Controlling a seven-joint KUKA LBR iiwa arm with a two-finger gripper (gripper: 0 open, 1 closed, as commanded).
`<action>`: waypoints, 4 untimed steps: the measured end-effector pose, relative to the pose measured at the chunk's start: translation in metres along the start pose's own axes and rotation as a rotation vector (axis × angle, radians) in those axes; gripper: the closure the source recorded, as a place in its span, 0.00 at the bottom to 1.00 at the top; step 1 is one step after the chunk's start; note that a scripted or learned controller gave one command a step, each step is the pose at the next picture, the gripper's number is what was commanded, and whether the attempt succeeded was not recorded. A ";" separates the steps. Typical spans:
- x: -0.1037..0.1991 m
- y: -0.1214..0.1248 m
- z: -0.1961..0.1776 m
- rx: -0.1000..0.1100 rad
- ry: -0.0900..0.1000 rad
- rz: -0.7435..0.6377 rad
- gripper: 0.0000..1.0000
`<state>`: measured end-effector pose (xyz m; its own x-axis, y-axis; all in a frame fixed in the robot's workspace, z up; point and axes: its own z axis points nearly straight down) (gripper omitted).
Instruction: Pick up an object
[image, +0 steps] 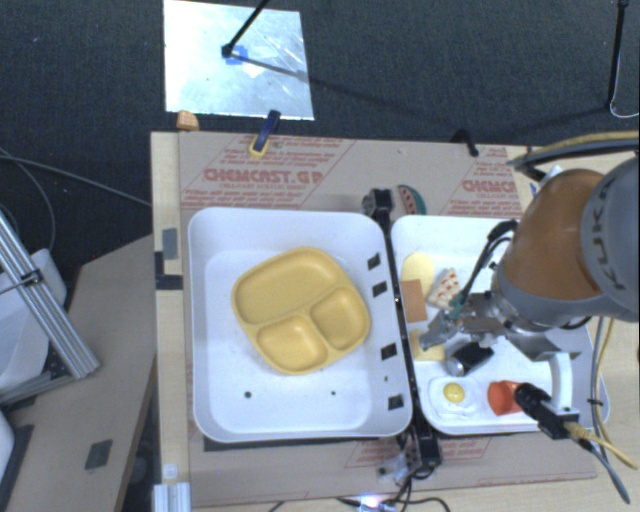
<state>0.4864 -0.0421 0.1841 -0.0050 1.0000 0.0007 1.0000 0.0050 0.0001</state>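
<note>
The grey two-finger gripper (437, 335) hangs low among toy foods; I cannot tell its grasp. Beneath it lies a pale yellow flat piece (430, 349), so the next move is likely closing there.

arm (575, 240) cut off by right edge, hides much of right bin (470, 232) | gripper (448, 328) fingertips too small to tell open or closed | yellow piece (430, 345) partly hidden under gripper | patterned item (443, 286) too blurred to identify
</note>
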 end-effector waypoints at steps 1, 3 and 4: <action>-0.044 -0.001 0.053 0.002 -0.001 0.007 0.00; 0.065 0.086 -0.060 -0.012 -0.001 -0.005 0.00; 0.063 0.083 -0.068 -0.005 -0.001 -0.005 1.00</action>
<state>0.5689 0.0210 0.2517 -0.0103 0.9999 -0.0004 0.9999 0.0103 0.0049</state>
